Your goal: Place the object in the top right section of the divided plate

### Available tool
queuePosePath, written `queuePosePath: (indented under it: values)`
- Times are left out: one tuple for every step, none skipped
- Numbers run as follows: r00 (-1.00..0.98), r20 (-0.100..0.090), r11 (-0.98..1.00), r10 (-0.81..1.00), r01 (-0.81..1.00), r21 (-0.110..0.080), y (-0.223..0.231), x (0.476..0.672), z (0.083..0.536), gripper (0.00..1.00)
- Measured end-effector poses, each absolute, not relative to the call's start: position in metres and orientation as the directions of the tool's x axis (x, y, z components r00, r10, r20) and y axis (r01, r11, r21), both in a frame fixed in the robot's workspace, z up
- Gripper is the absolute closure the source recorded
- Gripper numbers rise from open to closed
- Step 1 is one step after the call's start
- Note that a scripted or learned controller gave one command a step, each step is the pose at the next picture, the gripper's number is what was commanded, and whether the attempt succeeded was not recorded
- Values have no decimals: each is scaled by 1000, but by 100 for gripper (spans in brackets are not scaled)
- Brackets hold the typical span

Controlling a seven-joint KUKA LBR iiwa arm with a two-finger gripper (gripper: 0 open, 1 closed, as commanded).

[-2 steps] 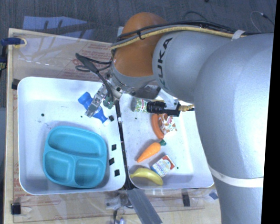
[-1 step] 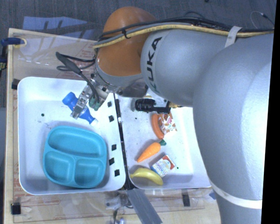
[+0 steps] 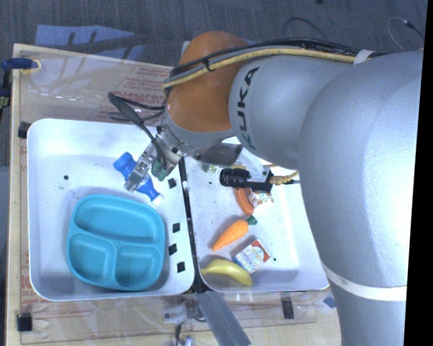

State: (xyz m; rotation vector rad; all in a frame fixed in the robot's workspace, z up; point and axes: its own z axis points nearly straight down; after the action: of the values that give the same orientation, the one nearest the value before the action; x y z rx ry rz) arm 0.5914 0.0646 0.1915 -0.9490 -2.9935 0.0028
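Observation:
The blue divided plate (image 3: pixel 115 243) lies in the left bin, toward its front. My gripper (image 3: pixel 137 178) hangs over the left bin just beyond the plate's far edge, near its right half. A blue object (image 3: pixel 124 162) sticks out on both sides of the fingers, one end to the upper left and the other to the lower right by the plate's rim. The gripper is shut on it. The middle of the object is hidden behind the fingers.
The left bin (image 3: pixel 47 157) has bare floor left of and beyond the plate. In the right bin (image 3: pixel 299 263) lie a carrot (image 3: pixel 231 234), a banana (image 3: pixel 228 271), a small red-and-white packet (image 3: pixel 253 256) and an orange item (image 3: pixel 243 200). The arm covers that bin's far part.

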Motion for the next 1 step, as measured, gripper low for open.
queuePosePath:
  values:
    - [-865, 1, 865, 502, 502, -2, 108, 558, 206, 100]
